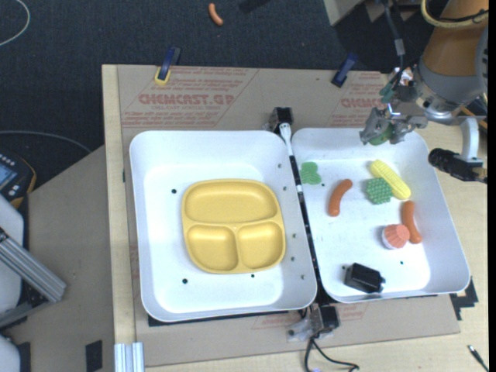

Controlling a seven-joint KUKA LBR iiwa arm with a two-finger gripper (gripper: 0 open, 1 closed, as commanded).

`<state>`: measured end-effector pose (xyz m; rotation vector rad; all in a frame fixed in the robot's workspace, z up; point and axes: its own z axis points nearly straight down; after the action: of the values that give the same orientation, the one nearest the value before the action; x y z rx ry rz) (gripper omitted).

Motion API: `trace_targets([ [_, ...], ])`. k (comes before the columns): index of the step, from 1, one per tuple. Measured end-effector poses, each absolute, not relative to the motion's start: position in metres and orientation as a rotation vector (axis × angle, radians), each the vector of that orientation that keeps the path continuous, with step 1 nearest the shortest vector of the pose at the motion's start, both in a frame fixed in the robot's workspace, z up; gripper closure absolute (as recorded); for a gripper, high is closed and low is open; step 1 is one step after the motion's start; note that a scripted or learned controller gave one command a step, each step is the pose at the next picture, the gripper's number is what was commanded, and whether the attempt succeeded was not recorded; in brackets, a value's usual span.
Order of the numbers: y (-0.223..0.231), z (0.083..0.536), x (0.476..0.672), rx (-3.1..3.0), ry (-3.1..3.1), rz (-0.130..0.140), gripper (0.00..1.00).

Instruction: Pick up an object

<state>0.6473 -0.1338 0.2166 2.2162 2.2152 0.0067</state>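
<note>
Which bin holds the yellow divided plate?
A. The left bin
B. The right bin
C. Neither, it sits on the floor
A: the yellow divided plate lies in the left bin, while the right bin holds the corn and other small items.

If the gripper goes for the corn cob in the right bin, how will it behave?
The corn cob looks like stiff, light toy plastic. Its rounded shape may roll when nudged. It touches the green piece, which would likely shift too.
</note>
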Motion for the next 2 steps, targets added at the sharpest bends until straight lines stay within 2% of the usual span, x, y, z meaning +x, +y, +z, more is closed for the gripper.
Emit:
trace_targets([
  [1, -0.134, 0.226, 0.648, 2.218, 2.220, 0.003, 1.00],
  [2, -0.096, 0.227, 0.608, 2.222, 2.228, -0.002, 1.00],
])
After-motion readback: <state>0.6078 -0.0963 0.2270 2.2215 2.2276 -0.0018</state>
